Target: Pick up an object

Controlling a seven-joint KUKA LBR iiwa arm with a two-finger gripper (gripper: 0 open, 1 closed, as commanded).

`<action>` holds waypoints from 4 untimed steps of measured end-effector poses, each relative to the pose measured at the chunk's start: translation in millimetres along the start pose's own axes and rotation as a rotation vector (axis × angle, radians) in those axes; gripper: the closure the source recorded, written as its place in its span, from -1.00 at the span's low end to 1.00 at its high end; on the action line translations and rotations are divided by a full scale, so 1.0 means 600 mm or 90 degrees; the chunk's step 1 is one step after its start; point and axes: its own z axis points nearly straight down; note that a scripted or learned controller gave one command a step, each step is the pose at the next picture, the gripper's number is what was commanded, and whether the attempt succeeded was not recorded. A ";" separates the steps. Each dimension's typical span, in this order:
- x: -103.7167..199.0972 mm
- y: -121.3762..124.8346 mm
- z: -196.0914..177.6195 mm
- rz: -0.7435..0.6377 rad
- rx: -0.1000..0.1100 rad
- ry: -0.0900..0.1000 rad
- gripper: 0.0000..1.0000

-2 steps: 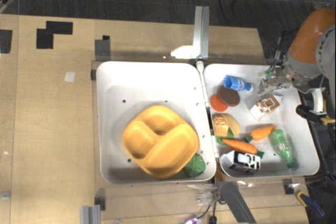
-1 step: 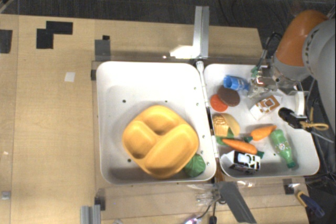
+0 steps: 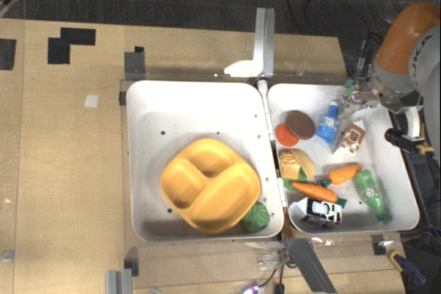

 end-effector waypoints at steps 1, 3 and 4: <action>0.010 0.001 0.001 -0.003 0.004 0.007 -1.00; 0.119 -0.128 -0.005 -0.052 -0.003 0.001 -1.00; 0.069 -0.284 -0.040 -0.014 0.001 0.000 -1.00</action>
